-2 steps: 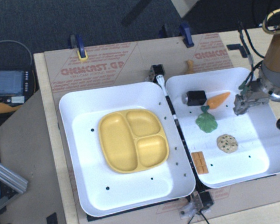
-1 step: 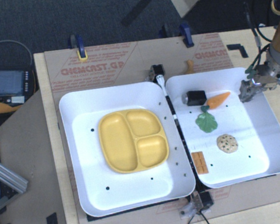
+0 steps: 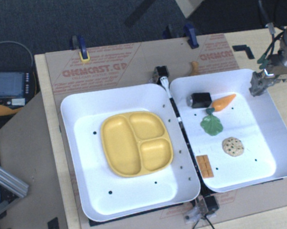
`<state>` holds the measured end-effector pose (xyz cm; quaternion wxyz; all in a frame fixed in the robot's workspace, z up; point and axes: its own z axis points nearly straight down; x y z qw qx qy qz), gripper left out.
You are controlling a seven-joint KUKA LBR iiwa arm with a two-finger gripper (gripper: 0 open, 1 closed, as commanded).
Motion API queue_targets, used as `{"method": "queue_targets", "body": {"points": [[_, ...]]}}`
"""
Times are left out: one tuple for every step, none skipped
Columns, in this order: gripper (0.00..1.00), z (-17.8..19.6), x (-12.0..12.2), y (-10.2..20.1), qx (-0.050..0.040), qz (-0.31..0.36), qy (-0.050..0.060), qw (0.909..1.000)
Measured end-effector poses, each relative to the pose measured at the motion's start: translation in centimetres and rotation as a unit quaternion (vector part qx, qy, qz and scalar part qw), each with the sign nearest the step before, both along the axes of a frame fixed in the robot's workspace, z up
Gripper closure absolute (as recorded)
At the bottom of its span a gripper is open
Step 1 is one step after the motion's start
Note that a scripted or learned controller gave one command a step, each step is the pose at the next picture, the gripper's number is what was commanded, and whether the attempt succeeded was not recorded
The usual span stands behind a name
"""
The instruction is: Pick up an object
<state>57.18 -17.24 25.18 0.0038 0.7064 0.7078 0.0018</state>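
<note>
The gripper (image 3: 258, 83) hung over the right bin's (image 3: 275, 134) upper right rim; I could not tell its state. That bin held a carrot (image 3: 224, 102), black block (image 3: 200, 99), broccoli (image 3: 211, 124) and cookie (image 3: 233, 146). The left bin (image 3: 84, 147) held a yellow tray (image 3: 136, 143). The counter (image 3: 125, 66) read "CHEMCAST".

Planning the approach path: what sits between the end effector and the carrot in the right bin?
Nothing visible does. The end effector is at the right bin's upper right rim, and the carrot lies to its left across bare white floor. The black block sits beyond the carrot, on its far side.
</note>
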Motion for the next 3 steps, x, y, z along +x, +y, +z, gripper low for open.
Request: {"method": "queue_targets", "body": {"points": [[1.00,-1.2,1.0,5.7,0.0027,0.002,0.005,1.0000],[1.00,-2.2,1.8,11.6,0.0029,0.002,0.005,1.0000],[1.00,-2.3,3.1,17.9,0.0016,0.002,0.003,1.0000]]}}
